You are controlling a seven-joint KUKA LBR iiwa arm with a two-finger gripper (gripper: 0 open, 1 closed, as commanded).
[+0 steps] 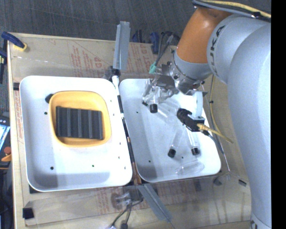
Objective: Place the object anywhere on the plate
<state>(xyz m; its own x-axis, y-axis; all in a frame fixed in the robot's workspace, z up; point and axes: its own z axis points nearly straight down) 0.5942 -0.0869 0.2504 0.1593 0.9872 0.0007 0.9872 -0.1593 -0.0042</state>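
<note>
A yellow plate [79, 100] with rounded corners lies in the left bin [38, 171]. On it rests a dark grey ribbed block [80, 123], flat and covering most of the plate's middle. My gripper [183, 151] hangs over the front right part of the right bin [148, 151], far from the plate. Its two clear fingers end in black tips [171, 152] that stand apart, open, with nothing visible between them.
The grey arm with its orange band [200, 32] covers the right bin's back right corner. A metal bracket with a black tip [153, 101] juts from the wrist over the bin's back. A metal rail [121, 44] stands behind the gap between the bins.
</note>
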